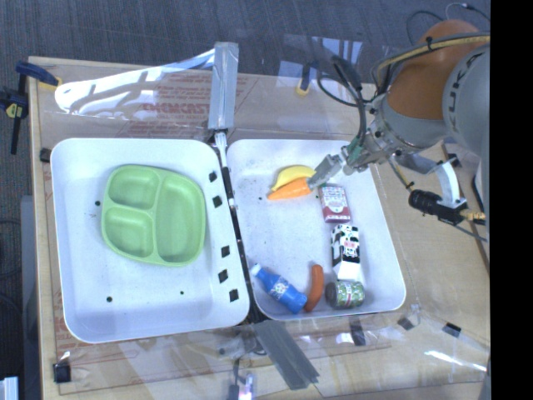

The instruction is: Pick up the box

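Nearest the lower edge of the frame, a blue plastic bottle (279, 289), a slim orange sausage-shaped toy (315, 287) and a green can (350, 293) lay along the right-hand white bin's (379, 223) bottom rim. The small red-and-white carton box (335, 203) lay flat right of centre frame, untouched. The claw (323, 171) hung just above it beside an orange carrot (289, 191), its spread impossible to tell; approach seemed underway, and next it needed to shift down onto the box and straddle it.

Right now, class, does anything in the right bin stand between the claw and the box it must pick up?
Nothing visible does. The claw hovers by the banana and carrot, which lie to its left. The box lies just below it, its top uncovered.
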`<action>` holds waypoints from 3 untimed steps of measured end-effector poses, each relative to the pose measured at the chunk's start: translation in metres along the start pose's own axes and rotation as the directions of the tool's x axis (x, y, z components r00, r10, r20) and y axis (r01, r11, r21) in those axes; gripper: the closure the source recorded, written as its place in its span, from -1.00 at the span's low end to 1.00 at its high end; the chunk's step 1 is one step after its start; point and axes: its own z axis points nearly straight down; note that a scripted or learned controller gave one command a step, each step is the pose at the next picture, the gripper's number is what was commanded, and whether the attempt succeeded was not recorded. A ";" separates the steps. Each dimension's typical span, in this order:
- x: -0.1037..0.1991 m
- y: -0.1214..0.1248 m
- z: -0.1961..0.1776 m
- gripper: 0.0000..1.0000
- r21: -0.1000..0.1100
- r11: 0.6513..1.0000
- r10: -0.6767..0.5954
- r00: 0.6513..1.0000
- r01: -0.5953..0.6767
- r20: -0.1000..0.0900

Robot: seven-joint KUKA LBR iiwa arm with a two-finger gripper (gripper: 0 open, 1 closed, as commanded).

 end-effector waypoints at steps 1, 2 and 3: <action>0.001 -0.005 0.110 -1.00 0.001 1.000 -0.022 1.000 0.022 -0.003; -0.019 0.055 0.078 -1.00 -0.003 0.995 0.102 0.995 -0.102 -0.001; -0.003 0.003 0.021 -1.00 -0.001 1.000 0.022 1.000 -0.022 -0.002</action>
